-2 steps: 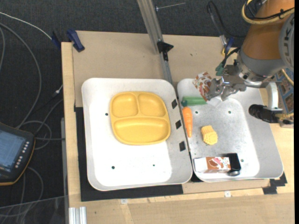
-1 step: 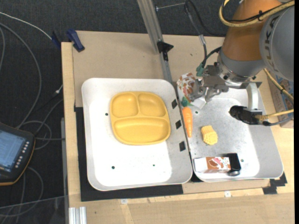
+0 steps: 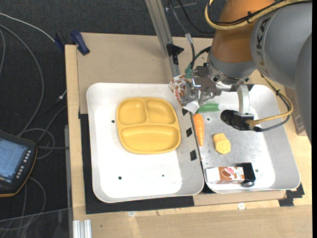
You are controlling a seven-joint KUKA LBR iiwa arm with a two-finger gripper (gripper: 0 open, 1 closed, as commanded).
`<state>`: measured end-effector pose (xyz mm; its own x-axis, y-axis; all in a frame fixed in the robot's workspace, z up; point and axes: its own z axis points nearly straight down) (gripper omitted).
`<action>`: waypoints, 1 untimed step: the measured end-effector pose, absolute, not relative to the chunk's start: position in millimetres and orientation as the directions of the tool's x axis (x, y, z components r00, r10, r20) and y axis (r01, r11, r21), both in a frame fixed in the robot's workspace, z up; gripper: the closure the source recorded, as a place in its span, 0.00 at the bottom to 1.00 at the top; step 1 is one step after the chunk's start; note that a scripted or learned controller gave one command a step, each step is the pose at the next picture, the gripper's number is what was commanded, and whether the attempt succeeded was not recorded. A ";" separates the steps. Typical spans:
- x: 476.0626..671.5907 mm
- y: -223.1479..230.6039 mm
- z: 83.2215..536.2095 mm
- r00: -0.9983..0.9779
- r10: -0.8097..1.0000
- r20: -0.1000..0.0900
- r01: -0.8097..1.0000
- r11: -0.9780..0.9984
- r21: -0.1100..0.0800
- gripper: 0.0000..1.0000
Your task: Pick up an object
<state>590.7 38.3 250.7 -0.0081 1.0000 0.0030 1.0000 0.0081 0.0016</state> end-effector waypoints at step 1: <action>597.5 83.0 231.4 -0.006 1.000 0.002 1.000 0.006 -0.004 1.00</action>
